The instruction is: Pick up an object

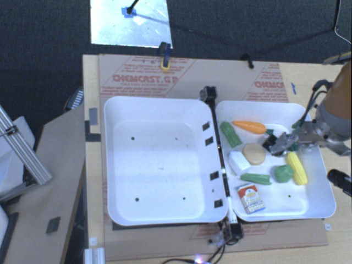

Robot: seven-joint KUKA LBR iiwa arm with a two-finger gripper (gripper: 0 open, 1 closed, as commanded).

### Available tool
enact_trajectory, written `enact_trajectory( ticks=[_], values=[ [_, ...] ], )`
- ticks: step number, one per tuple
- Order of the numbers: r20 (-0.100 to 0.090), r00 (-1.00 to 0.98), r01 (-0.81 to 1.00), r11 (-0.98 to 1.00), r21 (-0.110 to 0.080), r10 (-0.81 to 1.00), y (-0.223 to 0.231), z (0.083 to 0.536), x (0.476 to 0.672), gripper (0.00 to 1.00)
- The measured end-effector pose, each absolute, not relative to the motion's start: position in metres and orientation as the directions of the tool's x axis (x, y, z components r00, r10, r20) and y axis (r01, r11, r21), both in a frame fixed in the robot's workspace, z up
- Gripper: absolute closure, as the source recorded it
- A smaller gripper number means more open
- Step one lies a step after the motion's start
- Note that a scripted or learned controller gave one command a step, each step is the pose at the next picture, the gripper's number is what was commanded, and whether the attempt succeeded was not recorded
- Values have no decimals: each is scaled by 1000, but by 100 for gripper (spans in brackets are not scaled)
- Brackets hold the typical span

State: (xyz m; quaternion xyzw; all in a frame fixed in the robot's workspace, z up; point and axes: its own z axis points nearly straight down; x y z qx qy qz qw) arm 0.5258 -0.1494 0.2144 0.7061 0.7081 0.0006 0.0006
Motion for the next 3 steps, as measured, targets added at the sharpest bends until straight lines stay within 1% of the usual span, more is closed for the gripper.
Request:
enact_trajectory(
  ticks=[1,2,3],
  values=[
    [0,-4,1000,4,5,1000,-189,97,605,0],
    [-1,-5,1000,5,7,1000,-190,106,605,100],
    [2,-11,1000,11,-4,1000,-115,130,664,100]
  ],
)
